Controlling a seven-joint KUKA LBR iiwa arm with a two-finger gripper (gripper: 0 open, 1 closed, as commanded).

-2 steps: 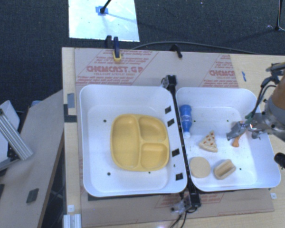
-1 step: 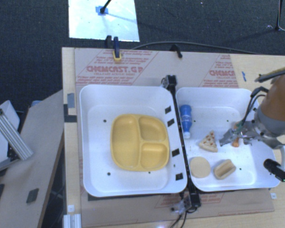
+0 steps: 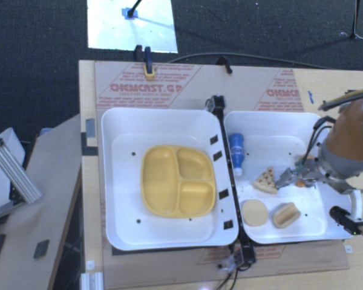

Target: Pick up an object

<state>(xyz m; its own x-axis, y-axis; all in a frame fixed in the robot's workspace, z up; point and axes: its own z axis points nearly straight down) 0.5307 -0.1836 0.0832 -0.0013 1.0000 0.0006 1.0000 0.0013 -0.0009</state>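
The right bin point(image 3: 272, 122) holds a blue bottle point(image 3: 236, 153) lying along its left wall. It also holds a pizza-slice toy point(image 3: 266, 181), a round tan disc point(image 3: 254, 212) and a small bread loaf point(image 3: 285, 214). My gripper point(image 3: 288, 177) is low over the bin's right half, pointing left, just right of the pizza slice. A small orange object point(image 3: 299, 182) lies right at the gripper, partly hidden by it. The arm point(image 3: 349, 139) comes in from the right.
The left bin point(image 3: 124, 138) carries a yellow divided plate point(image 3: 178, 181). A black divider with clips point(image 3: 225, 174) runs between the bins. A cardboard sheet point(image 3: 169, 86) lies under both bins. A black part of the arm point(image 3: 346, 219) hangs over the right bin's near right corner.
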